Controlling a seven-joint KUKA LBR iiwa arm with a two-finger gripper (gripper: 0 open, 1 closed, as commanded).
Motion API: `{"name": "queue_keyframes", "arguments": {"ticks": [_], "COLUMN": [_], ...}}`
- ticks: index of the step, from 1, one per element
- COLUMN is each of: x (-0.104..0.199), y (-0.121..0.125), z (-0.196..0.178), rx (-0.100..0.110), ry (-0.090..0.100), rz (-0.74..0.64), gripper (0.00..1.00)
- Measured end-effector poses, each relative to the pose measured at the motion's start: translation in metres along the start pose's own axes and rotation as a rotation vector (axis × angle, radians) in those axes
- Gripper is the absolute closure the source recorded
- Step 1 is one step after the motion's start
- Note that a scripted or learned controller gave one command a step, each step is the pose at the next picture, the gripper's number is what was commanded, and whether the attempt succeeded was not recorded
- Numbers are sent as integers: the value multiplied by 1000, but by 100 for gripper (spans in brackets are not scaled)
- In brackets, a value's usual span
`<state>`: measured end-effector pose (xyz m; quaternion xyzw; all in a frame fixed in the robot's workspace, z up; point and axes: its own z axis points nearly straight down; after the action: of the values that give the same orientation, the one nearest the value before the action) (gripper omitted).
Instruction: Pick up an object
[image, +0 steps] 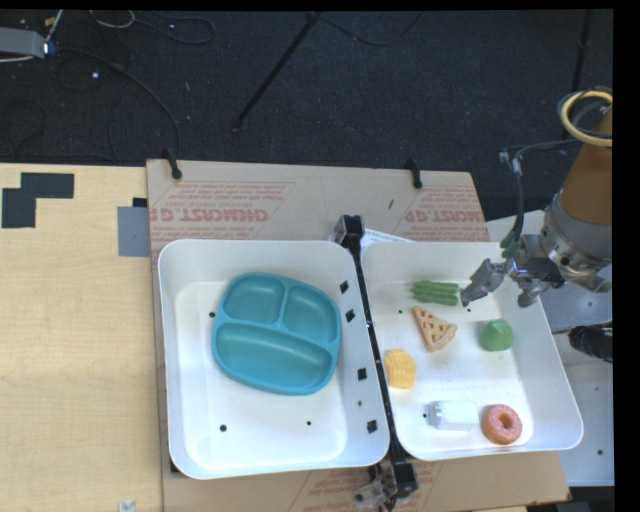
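The right bin (560, 400) holds several small items: a green bean pod (436, 291), a pizza slice (434, 328), a green rounded piece (495, 335), a yellow corn piece (400, 368), a white cylinder (450, 415) and a pink-frosted donut (501, 424). My gripper (503, 291) hovers over the bin's upper right part, just above the green rounded piece and to the right of the bean pod. It stands open, its fingers spread, with nothing between them.
The left bin (190, 420) holds a teal divided plate (277, 332). A black divider rail (365, 340) runs between the two bins. Cardboard (250, 205) lies under the bins, and a wooden bench surface (70, 340) extends to the left.
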<state>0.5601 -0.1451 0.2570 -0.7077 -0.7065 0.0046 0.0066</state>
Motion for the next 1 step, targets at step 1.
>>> {"name": "queue_keyframes", "arguments": {"ticks": [1], "x": [0], "y": [2], "z": [-7], "rx": [-12], "ry": [-2], "rz": [-2], "gripper": [0]}}
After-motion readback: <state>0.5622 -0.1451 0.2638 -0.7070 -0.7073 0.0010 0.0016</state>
